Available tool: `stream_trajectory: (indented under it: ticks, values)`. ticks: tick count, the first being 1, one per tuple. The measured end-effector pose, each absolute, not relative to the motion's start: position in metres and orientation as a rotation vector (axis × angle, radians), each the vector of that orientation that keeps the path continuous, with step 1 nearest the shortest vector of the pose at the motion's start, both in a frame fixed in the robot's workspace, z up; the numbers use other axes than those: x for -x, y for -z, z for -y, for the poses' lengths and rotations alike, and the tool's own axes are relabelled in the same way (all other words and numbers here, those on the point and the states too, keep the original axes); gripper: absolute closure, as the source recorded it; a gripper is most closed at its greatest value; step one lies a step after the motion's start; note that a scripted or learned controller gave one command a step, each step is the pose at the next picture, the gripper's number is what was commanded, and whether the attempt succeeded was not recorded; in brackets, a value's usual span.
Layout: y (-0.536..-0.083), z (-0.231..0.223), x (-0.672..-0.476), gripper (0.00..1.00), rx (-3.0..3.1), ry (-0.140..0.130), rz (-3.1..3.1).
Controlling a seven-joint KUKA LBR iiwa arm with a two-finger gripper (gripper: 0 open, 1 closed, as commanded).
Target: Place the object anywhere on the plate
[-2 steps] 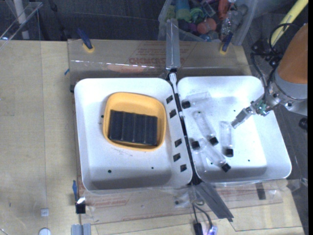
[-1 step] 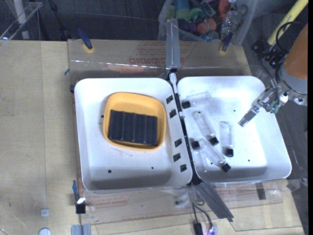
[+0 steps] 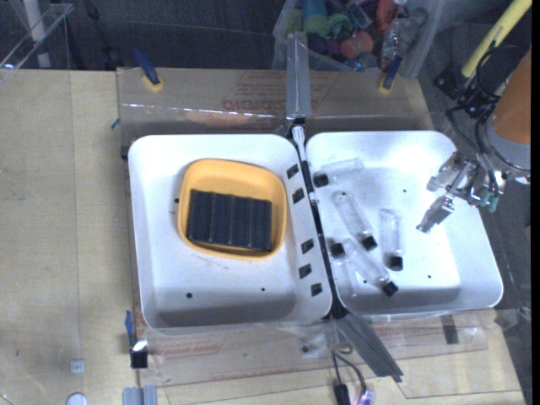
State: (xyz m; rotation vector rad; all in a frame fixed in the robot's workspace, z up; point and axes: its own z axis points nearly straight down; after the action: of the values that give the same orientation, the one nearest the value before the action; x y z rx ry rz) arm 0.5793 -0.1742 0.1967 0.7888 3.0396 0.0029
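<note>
Black ribbed block lies flat on yellow plate, long axis left-right; my gripper spread, holding nothing.

From my screen I look down on a pale wooden bench with light grain running across it. At its far edge stands a clear plastic tub heaped with bright toys in green, red and blue. Behind the bench the room falls away into dark. A clear plastic sheet lies flat on the bench top, held by blue clamps. Black cables trail at the far right, beside a yellow bar. The light is even and cool.
</note>
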Motion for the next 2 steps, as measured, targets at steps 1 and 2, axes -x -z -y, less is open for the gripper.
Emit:
stream_trajectory:
  ticks: [1,2]
  values:
    - [-0.223,0.169,-0.575,0.0,-0.492,-0.001,-3.095]
    - [-0.224,0.152,-0.57,0.0,-0.131,-0.002,-3.136]
